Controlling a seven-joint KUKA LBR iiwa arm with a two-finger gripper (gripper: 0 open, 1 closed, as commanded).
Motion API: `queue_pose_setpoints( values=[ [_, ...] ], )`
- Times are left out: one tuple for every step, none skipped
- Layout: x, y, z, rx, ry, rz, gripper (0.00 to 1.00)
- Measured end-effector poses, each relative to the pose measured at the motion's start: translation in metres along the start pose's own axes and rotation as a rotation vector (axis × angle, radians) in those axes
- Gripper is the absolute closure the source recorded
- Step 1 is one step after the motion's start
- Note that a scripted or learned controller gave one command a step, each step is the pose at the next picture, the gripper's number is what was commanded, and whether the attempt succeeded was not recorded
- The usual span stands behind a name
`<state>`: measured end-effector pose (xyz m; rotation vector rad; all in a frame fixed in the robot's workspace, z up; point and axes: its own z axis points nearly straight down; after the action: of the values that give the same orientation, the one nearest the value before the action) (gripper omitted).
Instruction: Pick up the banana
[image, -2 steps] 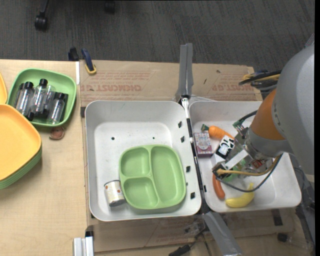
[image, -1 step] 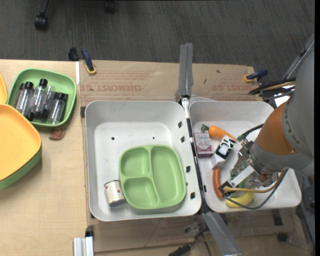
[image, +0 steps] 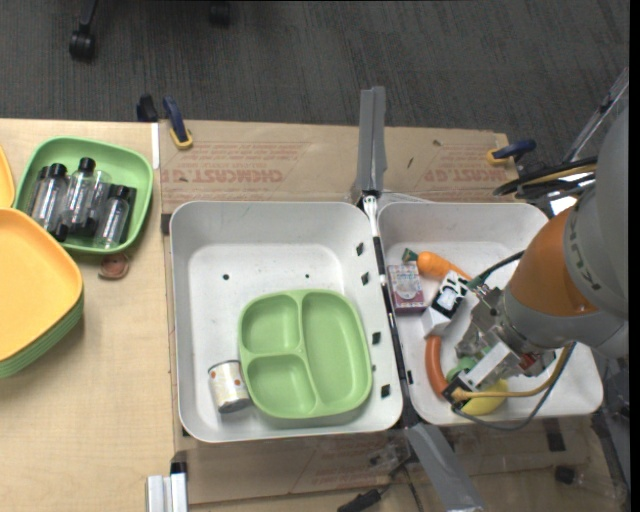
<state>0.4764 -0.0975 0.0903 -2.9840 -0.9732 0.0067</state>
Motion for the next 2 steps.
queue_pose_setpoints(
  values=[
    [-0.0038, 0.0045, -0.0002, 0.0, 0.0, 0.004, 1.0],
    [-0.0068, 0.0086, -0.0007, 0.0, 0.0, 0.221, 1.0]
  ],
)
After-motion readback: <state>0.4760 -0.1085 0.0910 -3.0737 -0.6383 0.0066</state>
